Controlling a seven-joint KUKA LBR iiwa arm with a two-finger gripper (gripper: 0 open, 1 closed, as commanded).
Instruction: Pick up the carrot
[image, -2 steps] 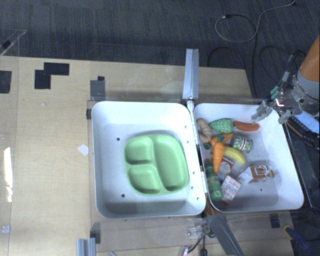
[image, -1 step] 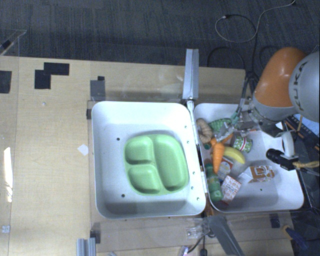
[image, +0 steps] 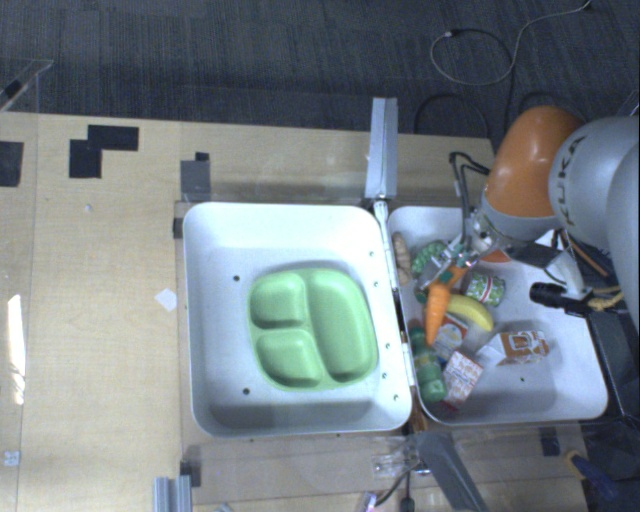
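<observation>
Gripper (image: 462, 262) hangs low over the right bin (image: 580, 395), beneath the grey arm (image: 600, 190) and its orange band (image: 525, 160); its tips sit amid the clutter, and how far they are parted cannot be made out. Just below the gripper lies the carrot (image: 436, 310), orange and lengthwise, its upper end close to the tips, though no grasp is visible. Beside the carrot, on the side away from the left bin (image: 210, 400), lies a banana (image: 472, 312), with a green-labelled can (image: 486, 289) just above it. Further from the carrot rest small packets (image: 522, 346). Across the divider from the carrot, the left bin bears a green sectioned tray (image: 312, 327).
</observation>
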